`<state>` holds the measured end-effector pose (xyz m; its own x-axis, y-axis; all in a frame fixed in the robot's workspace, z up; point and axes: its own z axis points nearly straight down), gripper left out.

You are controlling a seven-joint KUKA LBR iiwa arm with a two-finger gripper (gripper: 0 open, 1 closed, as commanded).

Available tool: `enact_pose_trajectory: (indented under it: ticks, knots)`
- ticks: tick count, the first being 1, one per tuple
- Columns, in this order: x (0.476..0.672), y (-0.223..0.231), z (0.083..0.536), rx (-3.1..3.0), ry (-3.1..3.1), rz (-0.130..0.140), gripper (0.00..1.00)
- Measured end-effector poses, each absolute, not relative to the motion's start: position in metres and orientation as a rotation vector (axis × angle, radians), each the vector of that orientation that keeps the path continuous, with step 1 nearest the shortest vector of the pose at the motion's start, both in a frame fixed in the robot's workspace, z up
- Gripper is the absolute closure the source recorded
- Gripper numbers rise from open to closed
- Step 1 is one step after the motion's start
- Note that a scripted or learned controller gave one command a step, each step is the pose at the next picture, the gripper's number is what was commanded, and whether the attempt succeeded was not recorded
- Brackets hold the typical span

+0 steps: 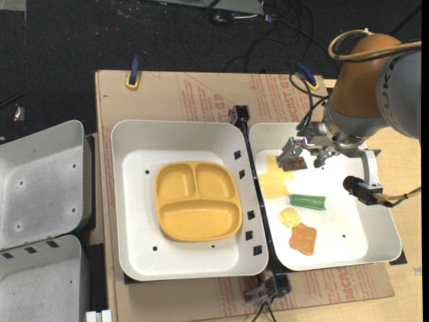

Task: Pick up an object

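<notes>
My gripper [293, 158] hangs over the back left part of the right bin [375, 237], just above the far end of a flat pale yellow slab [273, 182]. A green pod-shaped piece [308, 201] lies to the right of the slab. In front of it sit a small yellow lump [289, 217] and an orange piece [303, 239], which touch each other. Nothing shows held in the gripper.
A yellow divided plate [198, 201] rests in the middle of the left bin [127, 180]. A black divider [251, 180] runs between the two bins. The grey arm with its orange band [365, 72] reaches in from the upper right.
</notes>
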<state>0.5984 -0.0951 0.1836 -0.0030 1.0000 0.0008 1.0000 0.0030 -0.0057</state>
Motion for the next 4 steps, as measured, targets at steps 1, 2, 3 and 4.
enact_pose_trajectory:
  ticks: [1, 2, 3, 4]
  knots:
    - [0.607, -0.098, 0.129, -2.220, -2.218, 0.005, 0.00]
    - [0.606, -0.098, 0.090, -2.220, -2.219, 0.003, 0.00]
    - [0.607, -0.098, 0.103, -2.224, -2.221, -0.001, 1.00]
    - [0.612, -0.100, 0.166, -2.223, -2.227, -0.006, 1.00]
